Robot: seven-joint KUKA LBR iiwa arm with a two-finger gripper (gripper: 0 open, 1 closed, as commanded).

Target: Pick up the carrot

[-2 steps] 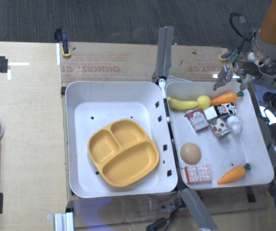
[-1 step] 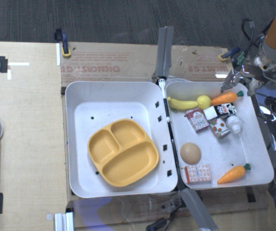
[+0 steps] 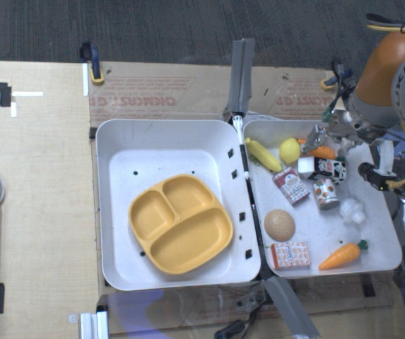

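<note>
The carrot (image 3: 340, 255), orange with a small green top, lies flat near the front right corner of the right bin (image 3: 393, 249). My gripper (image 3: 321, 140) hangs low over the far end of that same bin, well away from the carrot. It sits just above a small orange item (image 3: 323, 152) and beside a lemon (image 3: 290, 150). The arm's orange band (image 3: 393, 61) and grey wrist hide part of the bin's far right corner.
The right bin also holds a banana (image 3: 264, 155), a black-and-white cow-patterned item (image 3: 328, 167), a small can (image 3: 326, 193), a red-and-white packet (image 3: 291, 186), a brown egg-shaped ball (image 3: 279, 225), a red box (image 3: 290, 255) and crumpled white plastic (image 3: 353, 210). A yellow divided plate (image 3: 181, 223) lies in the left bin (image 3: 117, 189).
</note>
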